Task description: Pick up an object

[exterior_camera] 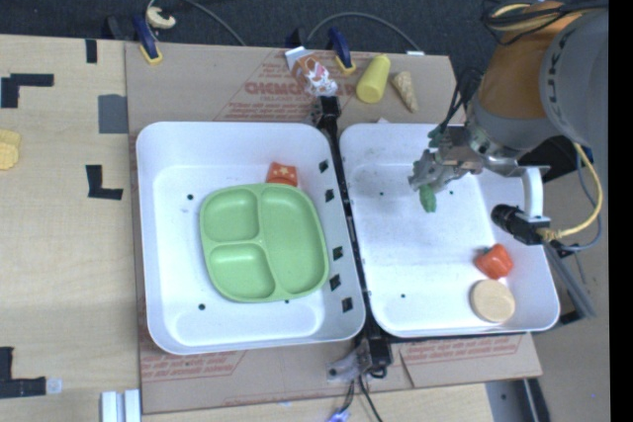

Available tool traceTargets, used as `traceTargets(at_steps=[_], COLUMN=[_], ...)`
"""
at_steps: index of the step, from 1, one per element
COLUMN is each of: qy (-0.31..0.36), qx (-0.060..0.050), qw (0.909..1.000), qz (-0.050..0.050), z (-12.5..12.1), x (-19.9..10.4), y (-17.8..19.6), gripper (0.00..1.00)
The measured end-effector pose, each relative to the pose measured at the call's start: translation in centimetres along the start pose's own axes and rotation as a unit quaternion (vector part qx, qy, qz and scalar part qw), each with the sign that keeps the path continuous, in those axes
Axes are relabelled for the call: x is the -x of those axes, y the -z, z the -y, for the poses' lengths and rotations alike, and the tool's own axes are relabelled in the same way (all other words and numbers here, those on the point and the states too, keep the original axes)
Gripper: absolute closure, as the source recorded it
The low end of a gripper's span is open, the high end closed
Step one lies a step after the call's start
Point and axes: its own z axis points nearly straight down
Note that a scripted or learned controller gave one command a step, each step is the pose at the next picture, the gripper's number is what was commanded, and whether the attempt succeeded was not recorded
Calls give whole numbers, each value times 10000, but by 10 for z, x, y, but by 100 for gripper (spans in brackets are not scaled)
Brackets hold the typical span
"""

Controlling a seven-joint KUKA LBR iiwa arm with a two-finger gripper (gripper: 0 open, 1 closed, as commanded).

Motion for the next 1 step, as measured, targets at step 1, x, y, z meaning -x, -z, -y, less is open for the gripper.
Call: traceTargets(at_steps=[1], qy=[1], qx=[2], qw=[10000], qz=[2], z=[-6], x=[-44], y=[41], gripper=[100])
